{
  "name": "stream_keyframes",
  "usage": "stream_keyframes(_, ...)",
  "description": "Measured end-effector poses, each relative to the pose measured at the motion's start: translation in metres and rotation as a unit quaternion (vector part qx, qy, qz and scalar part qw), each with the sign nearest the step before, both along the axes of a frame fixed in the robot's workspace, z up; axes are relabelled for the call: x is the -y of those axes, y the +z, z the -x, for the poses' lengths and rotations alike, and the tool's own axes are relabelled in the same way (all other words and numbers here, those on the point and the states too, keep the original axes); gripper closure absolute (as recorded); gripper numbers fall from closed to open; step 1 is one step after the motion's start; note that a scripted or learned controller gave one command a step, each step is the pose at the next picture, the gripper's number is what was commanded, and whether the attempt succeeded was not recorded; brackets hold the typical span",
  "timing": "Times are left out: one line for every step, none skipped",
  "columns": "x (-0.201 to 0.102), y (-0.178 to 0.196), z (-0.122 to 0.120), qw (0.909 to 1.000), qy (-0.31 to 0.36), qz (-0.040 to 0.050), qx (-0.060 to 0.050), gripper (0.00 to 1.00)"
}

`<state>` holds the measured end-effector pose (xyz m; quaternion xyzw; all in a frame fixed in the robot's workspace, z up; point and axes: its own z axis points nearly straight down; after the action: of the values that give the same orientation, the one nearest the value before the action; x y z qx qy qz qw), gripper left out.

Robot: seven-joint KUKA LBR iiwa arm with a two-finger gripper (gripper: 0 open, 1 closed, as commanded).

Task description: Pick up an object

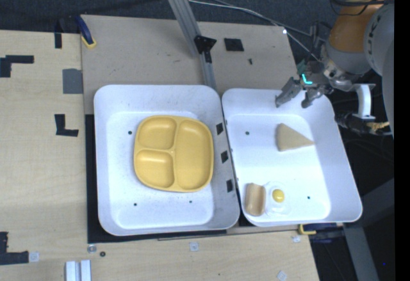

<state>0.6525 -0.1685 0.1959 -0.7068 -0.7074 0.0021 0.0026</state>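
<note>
With fingers (282, 95) spread wide and holding nothing, the gripper (295, 95) hangs above the right bin's (333, 164) far rim, seemingly poised over the tan wedge (292, 137).

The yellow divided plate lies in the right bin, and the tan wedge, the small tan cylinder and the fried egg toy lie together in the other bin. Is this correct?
Not quite. The camera view shows the yellow divided plastic plate in the left white bin, not the right one. The tan wedge, small tan cylinder and fried egg toy lie together in the right white bin.
</note>
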Motion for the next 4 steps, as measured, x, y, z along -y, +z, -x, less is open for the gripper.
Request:
stream_keyframes(0.000, 0.003, -0.001, 1.0000, 0.000, 0.0005, 0.003, 0.00)
stream_keyframes(-0.006, -0.043, -0.002, 1.0000, 0.001, 0.0007, 0.001, 0.00)
stream_keyframes(-0.006, -0.089, -0.007, 1.0000, 0.001, 0.0009, 0.001, 0.00)
stream_keyframes(-0.006, -0.111, -0.008, 1.0000, 0.001, 0.0016, 0.003, 0.00)
